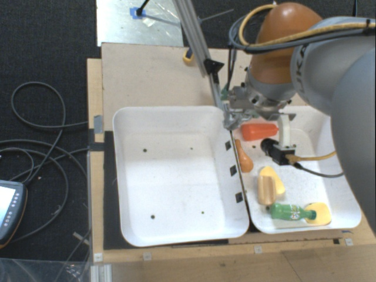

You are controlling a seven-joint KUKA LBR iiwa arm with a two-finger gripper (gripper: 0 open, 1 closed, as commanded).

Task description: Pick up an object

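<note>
My gripper [258, 113] hangs over the right bin [343, 207], its grip state hidden by my wrist. An orange-red object [258, 131] lies just beneath, partly covered.

My arm [329, 57] is grey with an orange band [285, 22]. Both bins [176, 175] are white. Inside: a green bottle [291, 211], an orange-red block [258, 131].

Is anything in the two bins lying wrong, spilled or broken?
Nothing looks spilled or broken. The only oddity: the green bottle lies on its side near the right bin's front edge, beside a yellow item. The other toys sit loosely in that bin; the left bin looks intact.
</note>
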